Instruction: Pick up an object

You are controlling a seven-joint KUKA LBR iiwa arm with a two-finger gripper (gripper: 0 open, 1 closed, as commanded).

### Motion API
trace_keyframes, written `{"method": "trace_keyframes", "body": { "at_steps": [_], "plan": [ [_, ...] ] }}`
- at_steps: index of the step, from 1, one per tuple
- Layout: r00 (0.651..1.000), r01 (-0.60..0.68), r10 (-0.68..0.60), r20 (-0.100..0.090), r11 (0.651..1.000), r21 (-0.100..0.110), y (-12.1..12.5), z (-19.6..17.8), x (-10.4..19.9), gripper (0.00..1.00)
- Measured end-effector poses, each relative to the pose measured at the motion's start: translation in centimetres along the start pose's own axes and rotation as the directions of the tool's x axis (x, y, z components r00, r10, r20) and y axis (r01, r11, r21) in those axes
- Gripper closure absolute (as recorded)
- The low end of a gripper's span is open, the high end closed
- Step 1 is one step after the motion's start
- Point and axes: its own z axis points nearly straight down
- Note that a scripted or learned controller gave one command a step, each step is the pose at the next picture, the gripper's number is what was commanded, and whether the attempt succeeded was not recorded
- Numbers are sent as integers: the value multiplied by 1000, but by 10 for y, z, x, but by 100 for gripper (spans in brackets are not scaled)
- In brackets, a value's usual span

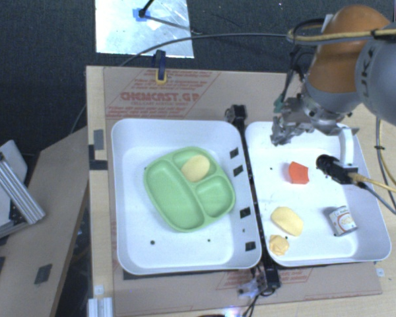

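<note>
The gripper (pixel 282 136) hangs over the right bin (pixel 310 200), up and to the left of the orange block (pixel 298 172) and apart from it, near the bin's far left corner. From this slant I cannot tell whether it is spread or pressed together. The arm (pixel 343 51) rises up and to the right of the orange block, its orange band turned toward the camera. The orange block lies on the bin floor, with the other loose things around it. A yellow oval piece (pixel 287 220) lies below the block. A small yellow lump (pixel 278 245) lies further below, close to the bin's near left corner. A small can (pixel 343 220) with a pale label is tipped over below and to the right of the block. To the left of the orange block, across the divide between the bins, the left bin (pixel 138 243) holds a green plate (pixel 178 207) with three compartments. A pale yellow piece (pixel 197 168) rests in the plate's upper compartment, the one nearest the orange block. Both bins sit on a cardboard sheet (pixel 165 91) with red lettering, which shows above and to the left of the block.
</note>
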Motion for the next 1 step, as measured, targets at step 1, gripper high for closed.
{"method": "trace_keyframes", "body": {
  "at_steps": [1],
  "plan": [
    [1000,0,0,0,1000,-1,-5,6,60,100]
  ]
}}
